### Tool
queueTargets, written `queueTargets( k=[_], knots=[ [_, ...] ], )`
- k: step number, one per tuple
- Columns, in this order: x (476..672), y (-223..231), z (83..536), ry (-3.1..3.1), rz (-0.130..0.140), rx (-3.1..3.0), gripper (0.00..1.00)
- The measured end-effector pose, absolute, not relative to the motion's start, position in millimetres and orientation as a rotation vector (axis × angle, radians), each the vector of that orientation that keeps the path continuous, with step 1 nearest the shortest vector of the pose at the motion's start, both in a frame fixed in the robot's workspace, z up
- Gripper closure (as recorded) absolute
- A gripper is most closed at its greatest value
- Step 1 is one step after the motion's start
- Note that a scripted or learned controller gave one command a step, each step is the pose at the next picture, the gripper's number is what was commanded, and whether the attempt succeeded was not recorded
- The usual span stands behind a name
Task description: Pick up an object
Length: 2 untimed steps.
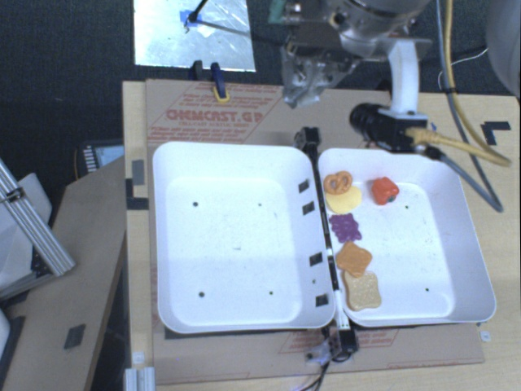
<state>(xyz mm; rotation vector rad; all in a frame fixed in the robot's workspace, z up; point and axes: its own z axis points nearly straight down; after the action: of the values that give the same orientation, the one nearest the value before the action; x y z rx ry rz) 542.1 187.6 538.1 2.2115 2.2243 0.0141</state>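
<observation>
Surface (138, 120) carrying two white bins; left bin (236, 169) bare; right bin (456, 243) holding five small food pieces ranged down its left wall, likely where they last landed: pretzel (338, 182), yellow slice (345, 199), purple cluster (346, 227), brown piece (354, 258), toast (363, 290); red piece (385, 191) just right of pretzel. Pincer (305, 84) raised beyond the bins' far edge, carrying nothing; whether apart or together cannot be told; judged pre-descent.
</observation>
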Motion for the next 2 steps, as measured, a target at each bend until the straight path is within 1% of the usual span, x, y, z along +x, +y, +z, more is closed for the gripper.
queueTargets(
  k=[1,2],
  knots=[
    [484.7,227.0,534.9,2.229,0.001,2.216,1.00],
    [486.3,226.6,546.3,2.228,0.007,2.216,1.00]
  ],
)
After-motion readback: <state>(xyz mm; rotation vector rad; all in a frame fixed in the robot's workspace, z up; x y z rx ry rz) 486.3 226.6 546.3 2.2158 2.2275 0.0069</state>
